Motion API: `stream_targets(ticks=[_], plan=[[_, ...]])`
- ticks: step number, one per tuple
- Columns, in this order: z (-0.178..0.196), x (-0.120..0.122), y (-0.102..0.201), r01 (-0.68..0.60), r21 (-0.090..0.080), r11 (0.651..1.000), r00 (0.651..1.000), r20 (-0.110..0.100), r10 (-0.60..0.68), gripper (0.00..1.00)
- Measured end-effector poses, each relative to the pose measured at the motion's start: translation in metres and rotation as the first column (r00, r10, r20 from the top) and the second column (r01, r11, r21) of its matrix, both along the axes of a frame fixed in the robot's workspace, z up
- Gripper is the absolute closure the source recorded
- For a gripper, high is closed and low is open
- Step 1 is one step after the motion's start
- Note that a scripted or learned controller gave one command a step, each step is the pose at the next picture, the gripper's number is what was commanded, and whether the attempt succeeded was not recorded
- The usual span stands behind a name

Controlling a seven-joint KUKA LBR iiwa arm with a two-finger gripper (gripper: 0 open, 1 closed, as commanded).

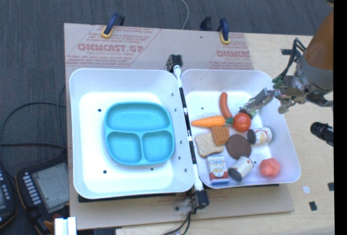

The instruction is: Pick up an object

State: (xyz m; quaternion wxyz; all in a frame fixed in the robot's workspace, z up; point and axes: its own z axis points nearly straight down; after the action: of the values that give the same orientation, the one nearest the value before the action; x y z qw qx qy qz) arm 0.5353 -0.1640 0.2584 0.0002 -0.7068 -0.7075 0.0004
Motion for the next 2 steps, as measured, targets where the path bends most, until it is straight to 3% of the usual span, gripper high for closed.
stream_targets(ticks=[1, 2], plan=[[-0.147, -0.012, -0.006, 0.001, 0.0, 1.0, 1.0, 0.001, -0.001, 0.0], [-0.163, -0.04, 0.037, 0.014, -0.023, 1.0, 1.0, 0.023, -0.013, 0.0]])
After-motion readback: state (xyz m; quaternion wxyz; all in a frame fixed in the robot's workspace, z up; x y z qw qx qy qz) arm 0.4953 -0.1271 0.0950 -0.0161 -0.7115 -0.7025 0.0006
